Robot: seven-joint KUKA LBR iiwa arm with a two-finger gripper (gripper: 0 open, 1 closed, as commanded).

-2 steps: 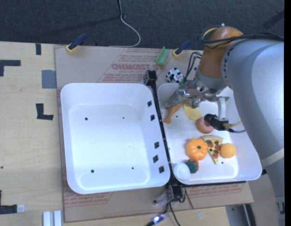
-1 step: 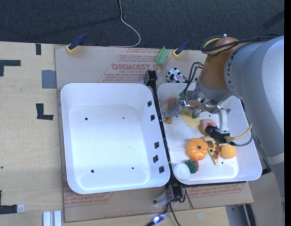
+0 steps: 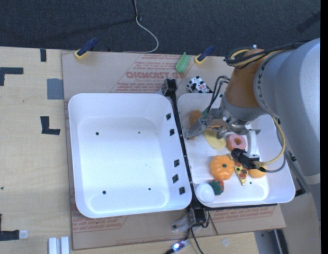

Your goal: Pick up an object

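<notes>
The tool hangs low in the right bin, grip unclear; the orange pumpkin sits just beyond it.

Even, soft overhead light, mild glare on white bins, slight blur.

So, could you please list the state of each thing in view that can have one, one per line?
Gripper: low inside the right bin, near its left wall.
Orange pumpkin: resting upright on the bin floor, not held.
Pink donut: lying flat beside the wrist.
Pizza slice: lying flat.
Left bin: level on the bench.
Right bin: level, holding the toys.
</notes>
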